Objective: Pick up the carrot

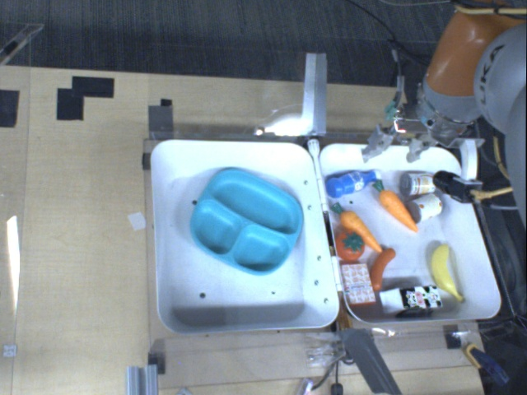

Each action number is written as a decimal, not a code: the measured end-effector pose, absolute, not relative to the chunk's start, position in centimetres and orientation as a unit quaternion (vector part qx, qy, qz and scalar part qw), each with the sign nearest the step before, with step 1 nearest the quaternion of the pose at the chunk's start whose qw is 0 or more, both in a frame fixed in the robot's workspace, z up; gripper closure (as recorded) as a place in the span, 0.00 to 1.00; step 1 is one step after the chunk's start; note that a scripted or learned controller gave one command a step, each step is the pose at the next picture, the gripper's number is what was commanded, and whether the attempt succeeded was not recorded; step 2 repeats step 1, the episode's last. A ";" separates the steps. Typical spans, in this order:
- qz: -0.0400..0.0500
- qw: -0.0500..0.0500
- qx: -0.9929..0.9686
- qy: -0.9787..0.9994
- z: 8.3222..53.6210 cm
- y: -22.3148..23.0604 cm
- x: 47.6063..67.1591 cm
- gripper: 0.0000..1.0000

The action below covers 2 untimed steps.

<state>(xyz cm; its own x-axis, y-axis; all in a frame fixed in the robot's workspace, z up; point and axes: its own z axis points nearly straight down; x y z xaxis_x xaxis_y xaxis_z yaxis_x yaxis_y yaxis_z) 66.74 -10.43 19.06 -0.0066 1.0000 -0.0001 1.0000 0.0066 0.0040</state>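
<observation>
Two carrots lie in the right bin [482, 245]. One carrot [398, 210] is orange with a green stub at its upper left end and rests near the bin's middle. The other carrot [361, 230] lies closer to the divider, slanting down to the right. My gripper [398, 144] hangs over the back rim of the right bin, above and behind both carrots. Its fingers [375, 147] are spread apart, open, with nothing between them.
The right bin also holds a blue bottle [352, 183], a metal can [418, 184], a banana [445, 271], a red tomato-like item [352, 248], an orange-red piece [381, 267], a patterned box [356, 285] and a black-and-white pack [416, 299]. A blue divided plate [245, 219] sits in the left bin.
</observation>
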 end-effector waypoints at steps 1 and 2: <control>0.003 0.004 0.678 0.735 8.9 -13.5 56.4 0.00; 0.003 0.004 0.678 0.735 8.9 -13.5 56.4 0.00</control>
